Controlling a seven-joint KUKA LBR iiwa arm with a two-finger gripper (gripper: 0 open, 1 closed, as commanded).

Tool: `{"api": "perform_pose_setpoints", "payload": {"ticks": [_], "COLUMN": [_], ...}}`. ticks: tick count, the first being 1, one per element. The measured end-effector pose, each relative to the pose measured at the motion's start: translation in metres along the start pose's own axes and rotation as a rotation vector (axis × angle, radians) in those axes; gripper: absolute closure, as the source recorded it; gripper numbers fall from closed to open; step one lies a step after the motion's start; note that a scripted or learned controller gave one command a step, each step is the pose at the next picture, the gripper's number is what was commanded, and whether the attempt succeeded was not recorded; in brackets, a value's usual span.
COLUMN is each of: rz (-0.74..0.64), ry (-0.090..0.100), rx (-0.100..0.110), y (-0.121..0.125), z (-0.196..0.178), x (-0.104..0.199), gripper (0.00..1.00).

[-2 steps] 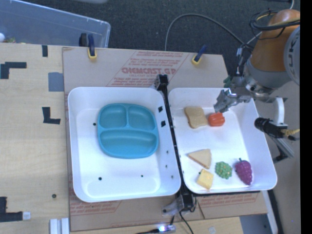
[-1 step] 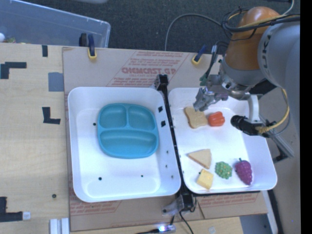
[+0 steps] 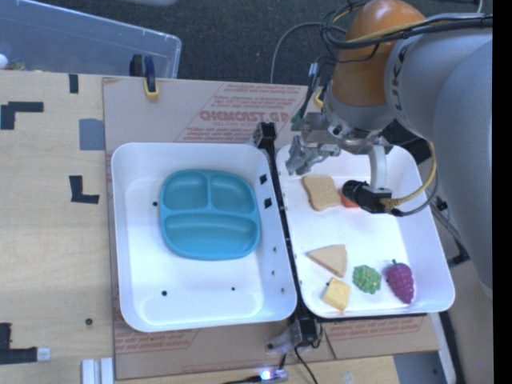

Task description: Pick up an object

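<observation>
Crowding right bin left wall: gripper, toast beside.

Glossy white plastic bins; smooth blue plastic tray; matt cardboard beneath.

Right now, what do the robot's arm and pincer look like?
The arm is a thick, rounded grey shell with a glossy orange band above the wrist. Black cables loop around that band. The pincer is a small grey metal assembly with darker fittings.
</observation>
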State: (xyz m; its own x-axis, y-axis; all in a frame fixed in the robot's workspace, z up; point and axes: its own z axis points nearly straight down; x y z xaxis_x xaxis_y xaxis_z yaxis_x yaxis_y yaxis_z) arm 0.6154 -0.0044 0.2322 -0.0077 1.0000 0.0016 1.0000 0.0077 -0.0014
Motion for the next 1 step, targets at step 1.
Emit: {"api": "perform_pose_setpoints", "payload": {"ticks": [1], "rz": [0.000], "ry": [0.000], "rx": [0.001], "y": [0.0122], "z": [0.0101], "x": [0.0613], "gripper": [1.00]}}
